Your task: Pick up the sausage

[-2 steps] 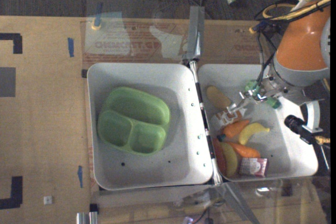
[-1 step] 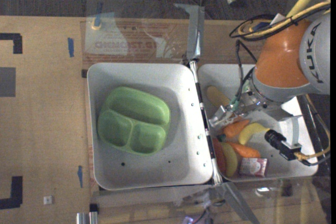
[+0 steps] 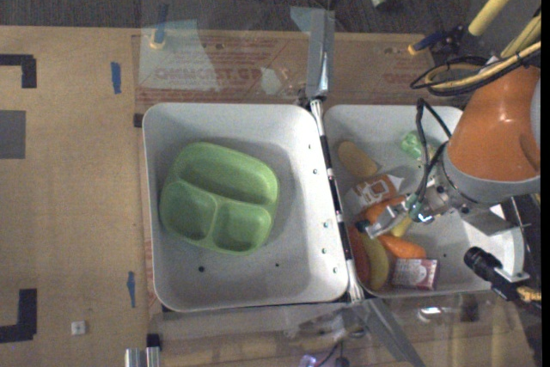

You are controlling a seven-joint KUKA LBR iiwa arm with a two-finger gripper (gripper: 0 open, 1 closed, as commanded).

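The sausage is a dark red, elongated piece lying along the left wall of the right bin, pressed against a yellow-green banana. My gripper hangs low over the middle of this bin, just up and to the right of the sausage, among orange carrot-like pieces. The grey arm with its orange band reaches in from the right and hides part of the bin.
The left bin holds a green divided plate. In the right bin lie a tan bread-like piece, a small carton, a pale green item and a red-and-white packet. Cables hang at the upper right.
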